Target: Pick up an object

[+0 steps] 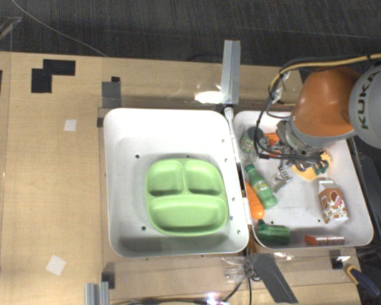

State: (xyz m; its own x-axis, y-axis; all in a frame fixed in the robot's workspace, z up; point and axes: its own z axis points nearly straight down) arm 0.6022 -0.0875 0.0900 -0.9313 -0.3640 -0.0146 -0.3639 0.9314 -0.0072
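Our tool (284,173) hangs low over the right bin (362,224), under the big orange band of the arm (324,103). We cannot tell if it is spread or pressed together, because the arm covers most of it. We see nothing in its grip.

Just beside our tool, toward the wall between the bins, lies a little green bottle (261,187). It looks like light, hard plastic, smooth and round, so it may roll or slip. We would take it across its middle, not by the thin neck.

Past the bottle, against that wall, is an orange carrot toy (254,204), and beyond it a dark green piece (272,234) in the corner. Both sit tight to the wall, so they look hard to reach.

On the other side of our tool lies a small brown and white packet (333,203). It looks flat, soft and light, with room around it. We would pinch it across its short side.

A red stick (325,239) lies further off, near the bin's edge.

The left bin (120,170) holds a green tray (187,196), well apart from our tool.
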